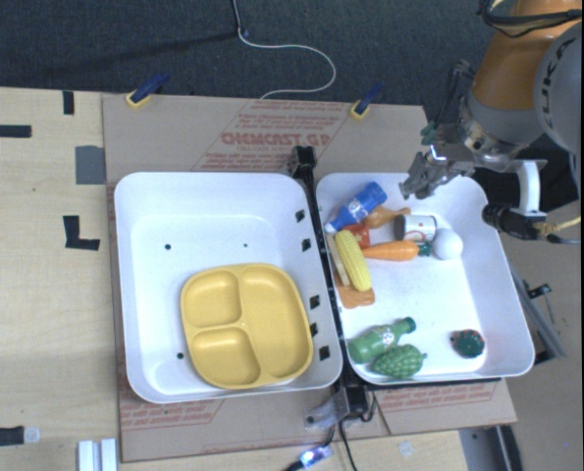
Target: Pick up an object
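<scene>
The right bin holds several small items: a blue bottle, a yellow corn cob, an orange carrot, a white ball, a green bottle, a green bumpy fruit and a dark green round piece. My gripper hangs over the bin's back edge, above and to the right of the blue bottle. Nothing shows between its fingers.
The left bin holds a yellow divided plate at its front. A black hinge strip runs between the bins. A white cable lies on the dark floor behind the cardboard.
</scene>
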Tool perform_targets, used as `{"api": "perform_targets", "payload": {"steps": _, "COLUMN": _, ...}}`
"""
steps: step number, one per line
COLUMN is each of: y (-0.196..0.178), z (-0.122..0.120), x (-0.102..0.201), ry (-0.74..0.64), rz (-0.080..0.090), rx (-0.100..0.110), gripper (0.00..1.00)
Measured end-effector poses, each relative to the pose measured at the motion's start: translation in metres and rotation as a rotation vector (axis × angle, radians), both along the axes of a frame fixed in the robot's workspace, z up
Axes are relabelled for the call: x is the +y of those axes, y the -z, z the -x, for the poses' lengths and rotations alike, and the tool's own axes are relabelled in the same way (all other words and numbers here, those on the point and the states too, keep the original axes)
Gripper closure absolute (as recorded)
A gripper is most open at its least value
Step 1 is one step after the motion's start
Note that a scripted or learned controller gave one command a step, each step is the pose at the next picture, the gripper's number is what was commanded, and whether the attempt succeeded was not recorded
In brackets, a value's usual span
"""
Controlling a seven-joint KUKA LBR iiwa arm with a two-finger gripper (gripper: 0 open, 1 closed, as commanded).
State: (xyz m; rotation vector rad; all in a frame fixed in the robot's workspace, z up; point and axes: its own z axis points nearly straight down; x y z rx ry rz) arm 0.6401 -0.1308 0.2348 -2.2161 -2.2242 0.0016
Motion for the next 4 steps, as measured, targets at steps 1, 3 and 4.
{"api": "perform_targets", "payload": {"steps": 1, "y": -0.003, "z": 0.017, "x": 0.043, "ry": -0.001, "rz": -0.001, "rx": 0.0, "gripper": 1.0}}
{"api": "perform_targets", "payload": {"steps": 3, "y": 0.016, "z": 0.042, "x": 0.142, "ry": -0.002, "rz": 0.0, "rx": 0.002, "gripper": 1.0}}
{"api": "perform_targets", "payload": {"steps": 4, "y": 0.018, "z": 0.047, "x": 0.148, "ry": 0.001, "rz": 0.0, "rx": 0.002, "gripper": 1.0}}
